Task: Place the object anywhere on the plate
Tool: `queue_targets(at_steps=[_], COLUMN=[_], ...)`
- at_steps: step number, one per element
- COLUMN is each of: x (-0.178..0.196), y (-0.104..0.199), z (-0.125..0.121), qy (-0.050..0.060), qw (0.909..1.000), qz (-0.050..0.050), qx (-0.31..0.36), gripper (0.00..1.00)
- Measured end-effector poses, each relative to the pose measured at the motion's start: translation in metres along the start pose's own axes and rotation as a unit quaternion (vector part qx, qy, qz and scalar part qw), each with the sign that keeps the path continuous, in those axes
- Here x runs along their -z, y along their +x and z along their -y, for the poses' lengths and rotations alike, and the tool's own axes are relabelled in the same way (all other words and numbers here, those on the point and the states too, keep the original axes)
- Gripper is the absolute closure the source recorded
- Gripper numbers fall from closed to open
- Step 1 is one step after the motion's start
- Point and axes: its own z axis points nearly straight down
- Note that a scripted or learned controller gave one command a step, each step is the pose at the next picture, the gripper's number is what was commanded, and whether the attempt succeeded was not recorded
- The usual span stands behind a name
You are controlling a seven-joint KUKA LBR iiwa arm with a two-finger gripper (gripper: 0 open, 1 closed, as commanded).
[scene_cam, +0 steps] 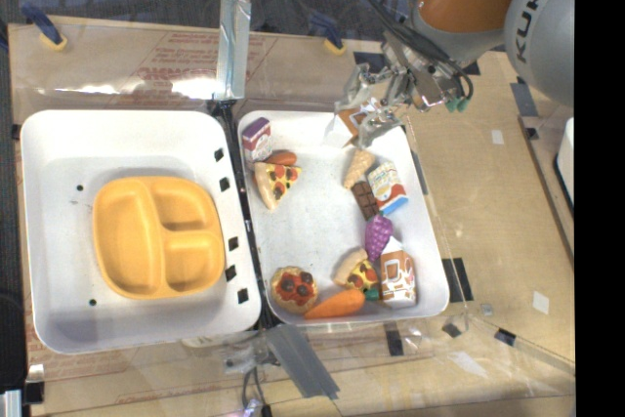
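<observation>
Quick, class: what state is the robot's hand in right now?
Hand: above the right bin's far edge, nothing visibly held; open or shut cannot be told.

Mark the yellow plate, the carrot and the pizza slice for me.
yellow plate (125,210): camera view, bare floor of its tall left compartment.
carrot (335,305): camera view, middle of its orange body.
pizza slice (276,181): camera view, its topped face.
</observation>
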Motion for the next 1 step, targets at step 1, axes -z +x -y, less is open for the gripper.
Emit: queue_targets(at_steps=[1], x=[-0.0533], y=[-0.0035], z=[-0.0129], qy=[-0.002], qw=[0.9832], qz=[-0.002], qx=[0.182], gripper=[1.0])
